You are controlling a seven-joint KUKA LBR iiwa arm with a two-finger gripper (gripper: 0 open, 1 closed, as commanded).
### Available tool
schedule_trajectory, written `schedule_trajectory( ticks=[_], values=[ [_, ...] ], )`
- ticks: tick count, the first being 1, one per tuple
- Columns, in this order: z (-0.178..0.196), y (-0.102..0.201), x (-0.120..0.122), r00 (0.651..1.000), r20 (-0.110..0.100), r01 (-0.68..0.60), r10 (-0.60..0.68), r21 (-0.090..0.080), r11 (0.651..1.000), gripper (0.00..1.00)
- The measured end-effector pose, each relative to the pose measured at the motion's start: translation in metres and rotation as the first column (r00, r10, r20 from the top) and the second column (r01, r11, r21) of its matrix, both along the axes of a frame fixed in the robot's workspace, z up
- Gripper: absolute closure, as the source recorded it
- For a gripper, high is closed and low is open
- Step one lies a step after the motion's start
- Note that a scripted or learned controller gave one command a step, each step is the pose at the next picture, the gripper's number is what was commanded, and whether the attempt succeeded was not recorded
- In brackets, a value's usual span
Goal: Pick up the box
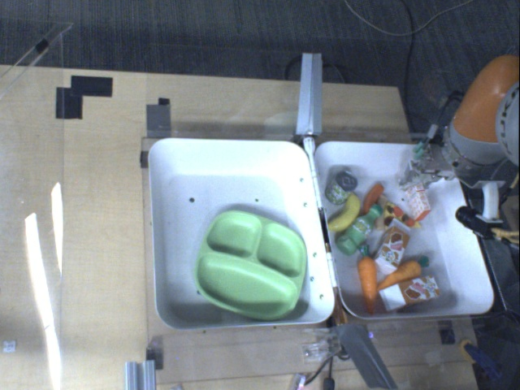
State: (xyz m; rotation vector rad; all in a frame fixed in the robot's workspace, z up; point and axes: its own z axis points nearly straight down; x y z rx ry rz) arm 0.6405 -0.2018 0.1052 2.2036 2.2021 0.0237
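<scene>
Three small white and orange boxes lie in the right bin [471,295]. One box [415,204] sits near the bin's back right, another box [392,247] is in the middle, and a third box [411,292] lies near the front wall. My gripper [424,171] hangs over the bin's back right corner, just above and behind the first box. Whether it touches that box is unclear from this view. The arm's orange band [486,104] rises at the right edge.
Around the boxes lie a banana [345,215], several carrots [368,276], a green item [355,236] and a small can [342,187]. The left bin [175,218] holds an upturned green divided plate [252,262]. A metal post [309,96] stands between the bins.
</scene>
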Motion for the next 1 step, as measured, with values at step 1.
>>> schedule_trajectory(
  ticks=[1],
  values=[
    [0.1268, 0.0616, -0.0043, 0.998, -0.022, -0.066, 0.066, 0.007, 0.998, 1.0]
  ],
)
